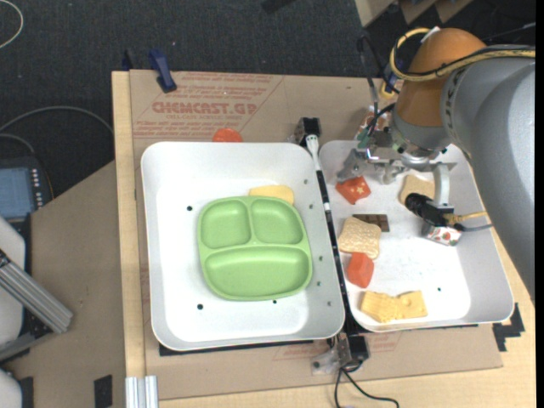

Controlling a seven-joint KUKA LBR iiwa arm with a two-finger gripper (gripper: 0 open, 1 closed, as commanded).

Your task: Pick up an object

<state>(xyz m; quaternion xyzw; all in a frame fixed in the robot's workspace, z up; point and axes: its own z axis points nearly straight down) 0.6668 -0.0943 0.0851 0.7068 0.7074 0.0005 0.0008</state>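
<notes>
Gripper (380, 170) is low over the right bin (476, 300), jaws too hidden to judge, just beside a red block (354, 189) lying at the bin's far left corner.

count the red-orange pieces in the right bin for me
2 in the right bin: one red-orange piece near the far left corner, just below the gripper, and another by the left wall nearer the front. The arm may hide more.
</notes>
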